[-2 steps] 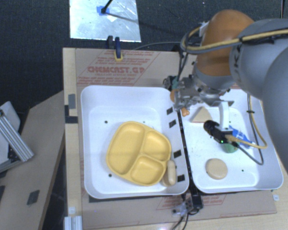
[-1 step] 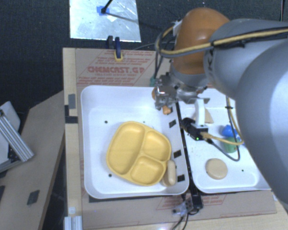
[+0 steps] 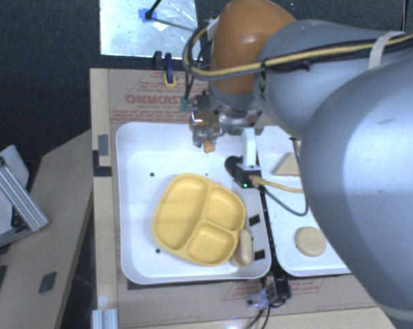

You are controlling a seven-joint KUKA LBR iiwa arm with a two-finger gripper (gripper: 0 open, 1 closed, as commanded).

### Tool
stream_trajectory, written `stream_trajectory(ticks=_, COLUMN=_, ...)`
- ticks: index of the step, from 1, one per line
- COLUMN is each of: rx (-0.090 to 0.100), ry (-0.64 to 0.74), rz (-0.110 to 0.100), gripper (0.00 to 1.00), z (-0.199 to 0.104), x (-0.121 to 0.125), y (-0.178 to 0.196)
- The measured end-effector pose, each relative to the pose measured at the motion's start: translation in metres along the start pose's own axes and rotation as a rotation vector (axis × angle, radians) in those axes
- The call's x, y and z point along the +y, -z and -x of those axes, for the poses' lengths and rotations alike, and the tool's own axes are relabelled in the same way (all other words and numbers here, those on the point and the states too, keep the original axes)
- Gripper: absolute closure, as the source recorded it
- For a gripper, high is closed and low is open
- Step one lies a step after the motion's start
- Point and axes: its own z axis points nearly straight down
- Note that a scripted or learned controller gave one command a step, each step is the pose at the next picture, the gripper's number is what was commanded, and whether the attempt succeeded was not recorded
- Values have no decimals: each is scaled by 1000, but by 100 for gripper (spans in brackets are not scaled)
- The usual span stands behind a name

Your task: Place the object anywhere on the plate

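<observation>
A small orange-brown object (image 3: 208, 145) is seen pinched at the tip of the gripper (image 3: 205, 141), raised above the back of the left bin (image 3: 134, 184). The yellow divided plate (image 3: 198, 219) lies nearer the front, apart from it. The pickup appears done; carrying over and release onto the plate are judged left.
</observation>
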Motion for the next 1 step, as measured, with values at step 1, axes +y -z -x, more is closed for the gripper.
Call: stream_trajectory(ticks=1, rx=-1, ry=-3, rz=-1, gripper=100, z=-36, x=0, y=2)
